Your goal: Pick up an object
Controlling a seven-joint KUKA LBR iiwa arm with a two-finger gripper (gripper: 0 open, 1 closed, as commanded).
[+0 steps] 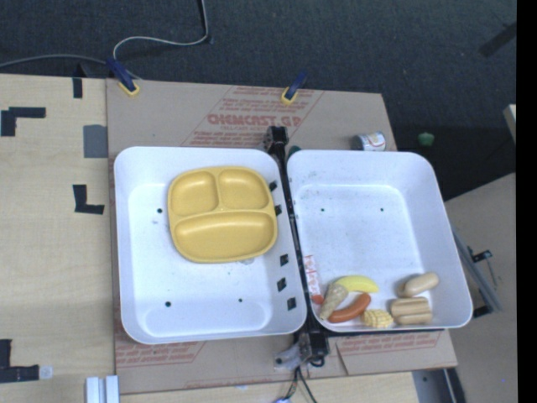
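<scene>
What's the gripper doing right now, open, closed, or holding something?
Gripper: its state cannot be told from the camera view. The toy foods lie loose in the right bin; the yellow plate sits in the left bin.

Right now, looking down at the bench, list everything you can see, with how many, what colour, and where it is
Bins: 2, white, side by side on the bench; left bin, right bin.
Divided plate: 1, yellow, three compartments, upper part of the left bin.
Banana: 1, yellow, near edge of the right bin.
Sausage: 1, red-orange, just below the banana.
Corn piece: 1, yellow, beside the sausage.
Bread-like pieces: 3, tan; one left of the banana, two in the near right corner.
Cardboard sheet: 1, brown with red print, under the bins.
Clamps: 2, yellow and blue, on the cardboard's far edge.
Cable: 1, pale, on the dark floor beyond.
</scene>
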